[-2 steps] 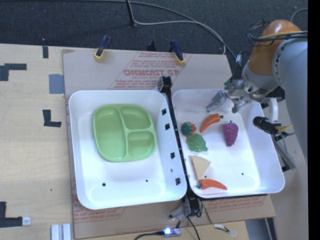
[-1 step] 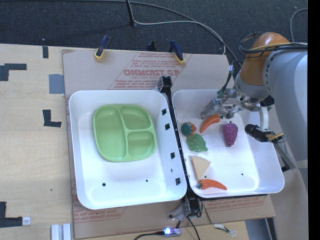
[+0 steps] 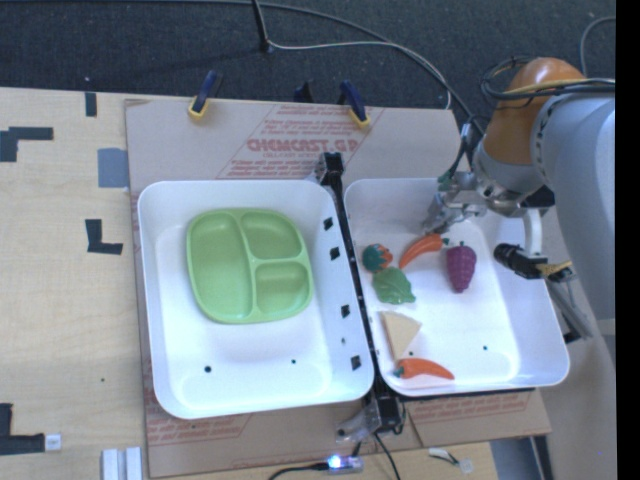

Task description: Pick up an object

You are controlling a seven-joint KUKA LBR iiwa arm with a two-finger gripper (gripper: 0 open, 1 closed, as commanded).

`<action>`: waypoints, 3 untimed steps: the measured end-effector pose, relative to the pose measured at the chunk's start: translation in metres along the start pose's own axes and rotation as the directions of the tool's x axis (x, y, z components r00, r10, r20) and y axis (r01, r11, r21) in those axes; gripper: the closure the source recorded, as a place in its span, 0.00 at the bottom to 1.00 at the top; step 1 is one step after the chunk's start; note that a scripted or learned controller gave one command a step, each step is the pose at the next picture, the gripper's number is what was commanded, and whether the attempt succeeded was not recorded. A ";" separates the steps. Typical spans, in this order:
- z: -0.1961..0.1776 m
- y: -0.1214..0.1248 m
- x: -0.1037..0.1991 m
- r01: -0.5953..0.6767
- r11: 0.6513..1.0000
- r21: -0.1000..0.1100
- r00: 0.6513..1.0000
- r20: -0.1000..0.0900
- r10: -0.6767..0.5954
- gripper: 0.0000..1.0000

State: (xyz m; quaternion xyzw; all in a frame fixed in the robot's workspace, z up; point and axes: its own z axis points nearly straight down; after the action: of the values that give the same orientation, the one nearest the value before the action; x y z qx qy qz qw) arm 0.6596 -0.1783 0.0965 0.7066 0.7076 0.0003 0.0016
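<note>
Gripper is reaching into the right bin from the upper right, its tip hanging just above the upper end of a carrot; whether it is gripping anything I cannot tell. Grapes are lying just right of that carrot. A green tray is sitting in the left bin.
</note>
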 end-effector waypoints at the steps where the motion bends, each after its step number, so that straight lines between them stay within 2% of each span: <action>1: -0.045 0.004 0.006 0.000 1.000 -0.001 1.000 -0.001 0.000 1.00; 2: -0.107 0.002 0.009 -0.001 1.000 -0.003 1.000 -0.001 0.001 1.00; 3: -0.123 0.003 0.009 -0.001 1.000 0.001 1.000 -0.002 0.001 1.00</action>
State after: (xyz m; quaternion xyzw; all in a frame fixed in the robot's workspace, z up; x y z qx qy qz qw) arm 0.6620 -0.1688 0.2195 0.7070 0.7072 0.0004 0.0006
